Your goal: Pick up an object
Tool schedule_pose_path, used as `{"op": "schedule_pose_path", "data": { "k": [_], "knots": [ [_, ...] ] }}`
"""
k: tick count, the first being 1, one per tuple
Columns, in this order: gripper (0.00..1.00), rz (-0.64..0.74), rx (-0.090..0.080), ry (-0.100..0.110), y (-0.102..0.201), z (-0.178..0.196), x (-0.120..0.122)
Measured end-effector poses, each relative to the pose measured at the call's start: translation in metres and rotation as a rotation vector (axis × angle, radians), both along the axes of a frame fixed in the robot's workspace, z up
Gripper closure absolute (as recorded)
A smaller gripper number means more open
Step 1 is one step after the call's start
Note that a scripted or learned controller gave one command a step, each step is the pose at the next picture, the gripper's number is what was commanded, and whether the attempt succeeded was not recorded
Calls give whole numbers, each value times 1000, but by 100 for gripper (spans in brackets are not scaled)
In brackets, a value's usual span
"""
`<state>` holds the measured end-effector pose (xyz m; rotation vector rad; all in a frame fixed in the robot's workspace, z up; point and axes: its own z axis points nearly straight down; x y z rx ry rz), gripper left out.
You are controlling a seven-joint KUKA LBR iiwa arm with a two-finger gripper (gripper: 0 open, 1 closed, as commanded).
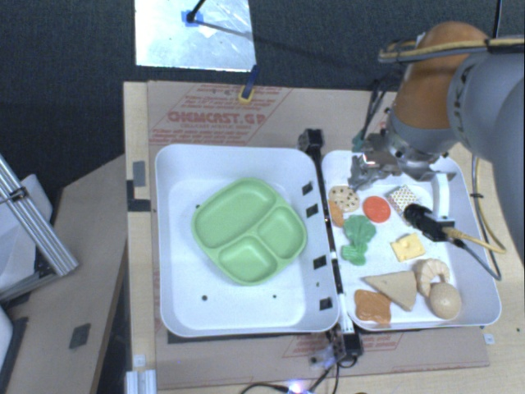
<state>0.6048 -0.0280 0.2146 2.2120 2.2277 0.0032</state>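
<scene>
Lighting's pretty even and soft, kinda overhead, so the two white bins (246,318) come out bright but not totally blown, and the toy food only throws faint little shadows. The shiny foil-looking sheet (195,23) at the top catches a washed-out glare, while the dark floor around the bench stays murky with barely any detail. Overall it's low-res and a bit soft, with the arm (459,80) on the right looking slightly smeared and fuzzy at its edges, and the small items in the right bin are hard to make out crisply.
</scene>
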Motion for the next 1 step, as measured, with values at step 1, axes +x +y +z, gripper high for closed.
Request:
{"op": "schedule_pose_path", "data": {
  "k": [1],
  "knots": [
    [100,0,0,-2,1,20,8]
  ]
}}
